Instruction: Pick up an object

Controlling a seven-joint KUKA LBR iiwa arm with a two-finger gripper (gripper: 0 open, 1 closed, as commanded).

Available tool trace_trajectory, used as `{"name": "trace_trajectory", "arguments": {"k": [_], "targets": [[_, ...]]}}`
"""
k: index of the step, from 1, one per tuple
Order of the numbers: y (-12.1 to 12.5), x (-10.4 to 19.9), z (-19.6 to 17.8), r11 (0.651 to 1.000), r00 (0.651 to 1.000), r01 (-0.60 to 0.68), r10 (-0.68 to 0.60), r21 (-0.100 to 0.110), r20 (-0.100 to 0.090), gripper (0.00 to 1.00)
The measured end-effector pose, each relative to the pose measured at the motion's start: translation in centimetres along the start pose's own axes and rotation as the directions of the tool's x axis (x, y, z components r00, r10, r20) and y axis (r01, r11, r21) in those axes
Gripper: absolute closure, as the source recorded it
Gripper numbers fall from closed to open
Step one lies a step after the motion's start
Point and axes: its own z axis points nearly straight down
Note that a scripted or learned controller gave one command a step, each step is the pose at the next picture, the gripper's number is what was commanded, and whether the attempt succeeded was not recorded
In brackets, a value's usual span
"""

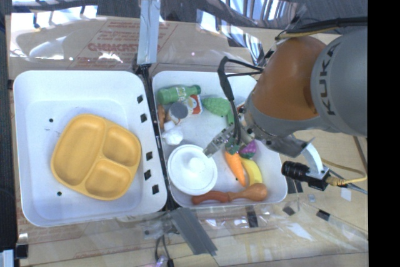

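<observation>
Carrot (233, 167) lies beside the banana (252, 171); hand (220, 142) hovers just above, fingers seemingly apart, gripping nothing.

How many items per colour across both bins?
Yellow: 2, divided tray, banana
Green: 2, bottle, leafy piece
Orange: 1, carrot
White: 1, bowl
Brown: 1, spoon
Purple: 1, grapes
Total: 8; small pieces by the divider unclear.
</observation>
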Motion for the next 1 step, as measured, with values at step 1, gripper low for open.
{"name": "trace_trajectory", "arguments": {"k": [1], "targets": [[-3.55, -5.27, 10.36, 0.974, 0.974, 0.228, -0.228, 0.001, -0.002, 1.0]]}}
